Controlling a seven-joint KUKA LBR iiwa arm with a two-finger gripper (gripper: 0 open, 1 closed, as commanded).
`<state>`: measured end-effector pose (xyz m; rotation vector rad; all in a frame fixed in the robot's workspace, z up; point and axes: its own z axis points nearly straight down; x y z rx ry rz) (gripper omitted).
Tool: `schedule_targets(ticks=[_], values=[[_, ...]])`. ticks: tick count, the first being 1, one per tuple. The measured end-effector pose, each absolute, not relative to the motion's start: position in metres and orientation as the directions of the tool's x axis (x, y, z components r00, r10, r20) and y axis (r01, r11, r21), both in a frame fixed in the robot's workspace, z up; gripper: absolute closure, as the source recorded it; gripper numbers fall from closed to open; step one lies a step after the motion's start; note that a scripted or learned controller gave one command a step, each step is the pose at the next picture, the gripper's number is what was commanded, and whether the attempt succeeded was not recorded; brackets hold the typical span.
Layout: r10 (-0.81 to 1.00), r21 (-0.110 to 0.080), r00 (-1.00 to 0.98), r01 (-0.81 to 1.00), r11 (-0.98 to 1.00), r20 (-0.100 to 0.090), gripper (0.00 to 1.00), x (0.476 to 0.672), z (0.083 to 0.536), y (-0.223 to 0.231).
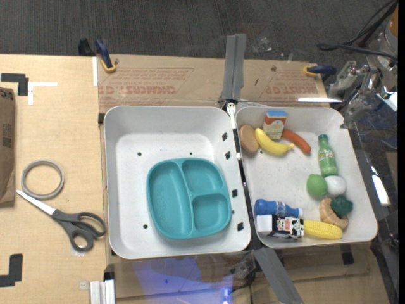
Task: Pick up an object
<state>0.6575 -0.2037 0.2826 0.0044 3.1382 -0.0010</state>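
Sitting well left of the gripper point(366, 84), whose finger state I can't tell: banana point(273, 143) in the right bin point(362, 170).

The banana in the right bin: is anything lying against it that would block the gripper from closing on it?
Yes. The banana touches a brown potato-like toy on its left, and the small carton and an orange carrot crowd its upper and right sides. Nothing lies on top of it.

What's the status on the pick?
Gripper parked past right bin's far right corner, holding nothing seen. Toys untouched in right bin: banana, green bottle, corn. Nothing in the way.
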Motion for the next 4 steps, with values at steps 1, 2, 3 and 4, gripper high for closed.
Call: schedule_targets(ticks=[1, 2, 3, 4], values=[[0.120, -0.001, -0.993, 0.120, 0.993, -0.006, 0.00, 0.630, 0.094, -0.220], [0.240, 0.000, -0.971, 0.240, 0.971, -0.006, 0.00, 0.653, 0.094, -0.148], [0.494, 0.000, -0.870, 0.494, 0.870, -0.001, 0.00, 0.560, 0.092, -0.144], [0.516, 0.001, -0.856, 0.516, 0.856, -0.003, 0.00, 0.599, 0.092, -0.098]])
